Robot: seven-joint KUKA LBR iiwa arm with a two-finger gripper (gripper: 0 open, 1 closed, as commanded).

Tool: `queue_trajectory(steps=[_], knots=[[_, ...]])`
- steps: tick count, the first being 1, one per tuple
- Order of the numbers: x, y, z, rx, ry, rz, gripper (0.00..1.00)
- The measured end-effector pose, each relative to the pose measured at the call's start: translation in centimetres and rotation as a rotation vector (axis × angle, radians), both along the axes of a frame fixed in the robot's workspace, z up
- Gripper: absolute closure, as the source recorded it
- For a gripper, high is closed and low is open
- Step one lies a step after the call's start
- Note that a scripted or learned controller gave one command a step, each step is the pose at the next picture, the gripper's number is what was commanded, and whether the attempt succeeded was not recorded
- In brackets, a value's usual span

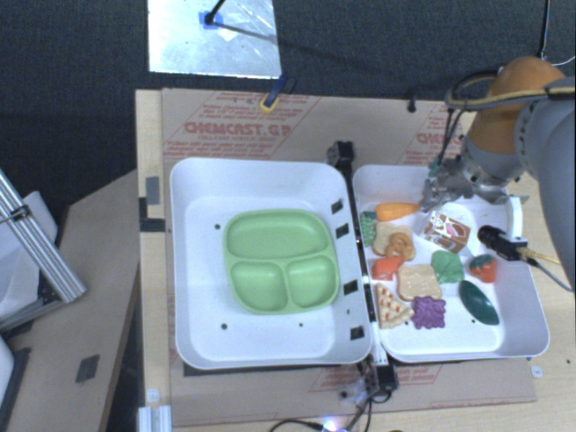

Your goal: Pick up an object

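We see tool (438, 192) low over toy food (423, 264) in right bin (531, 322), near worktop's far right corner. We cannot tell its grip.

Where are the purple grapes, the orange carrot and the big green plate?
Purple plastic toy grape bunch (429, 312), camera view, middle of the bunch.
Orange plastic toy carrot (396, 211), camera view, middle of its body.
Light green three-compartment plastic plate (274, 234), camera view, top compartment's floor.

Green tray (279, 259), orange carrot (397, 211), purple grapes (429, 312).
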State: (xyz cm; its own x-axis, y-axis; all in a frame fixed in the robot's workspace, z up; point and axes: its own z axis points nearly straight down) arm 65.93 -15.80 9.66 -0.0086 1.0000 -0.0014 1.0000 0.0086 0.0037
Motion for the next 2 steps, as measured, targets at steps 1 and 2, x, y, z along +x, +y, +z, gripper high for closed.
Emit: queue_trajectory(steps=[1, 2], knots=[[0.1, 0.0, 4.4, 0.000, -0.003, -0.003, 1.00], [0.4, 0.6, 9.1, 0.000, -0.004, -0.002, 1.00]])
